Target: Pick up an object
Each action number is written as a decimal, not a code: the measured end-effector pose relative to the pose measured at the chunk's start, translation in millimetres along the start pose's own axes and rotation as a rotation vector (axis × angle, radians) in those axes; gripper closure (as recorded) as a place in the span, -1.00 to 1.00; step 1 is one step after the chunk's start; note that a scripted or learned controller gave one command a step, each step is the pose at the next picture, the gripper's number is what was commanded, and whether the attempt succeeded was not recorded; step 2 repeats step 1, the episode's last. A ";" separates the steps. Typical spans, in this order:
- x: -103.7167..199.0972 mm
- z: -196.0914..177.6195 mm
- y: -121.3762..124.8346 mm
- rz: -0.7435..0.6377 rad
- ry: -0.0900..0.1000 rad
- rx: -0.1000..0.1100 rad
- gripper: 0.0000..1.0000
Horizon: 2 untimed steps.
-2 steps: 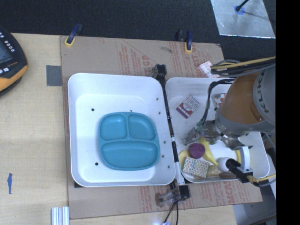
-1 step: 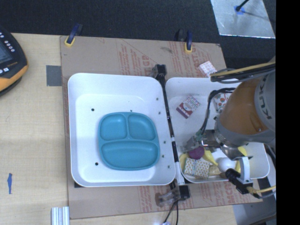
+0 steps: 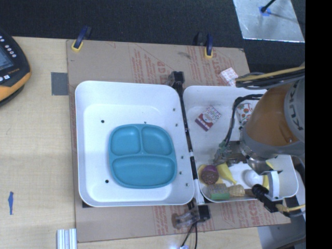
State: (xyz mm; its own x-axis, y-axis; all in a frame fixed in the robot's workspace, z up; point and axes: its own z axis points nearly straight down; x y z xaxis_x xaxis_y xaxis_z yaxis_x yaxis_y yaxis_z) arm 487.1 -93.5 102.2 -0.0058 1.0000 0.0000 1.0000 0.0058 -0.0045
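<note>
My gripper hangs low over the near part of the right bin, and the arm's grey and orange wrist covers much of that bin. Just below the gripper lie a yellow banana-shaped piece and a round purple object. A green piece and a tan piece rest against the bin's front wall. A white object sits beside them. A red and white packet lies farther back in the same bin.
The left bin holds a blue divided plate. Both bins stand on a cardboard sheet held by clamps. A small packet lies on the cardboard behind the right bin. An orange and black pendant sits at the far left.
</note>
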 end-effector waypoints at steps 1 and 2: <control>55.5 -95.9 70.4 -0.006 0.001 -0.015 1.00; 55.5 -95.9 70.4 -0.006 0.001 -0.015 1.00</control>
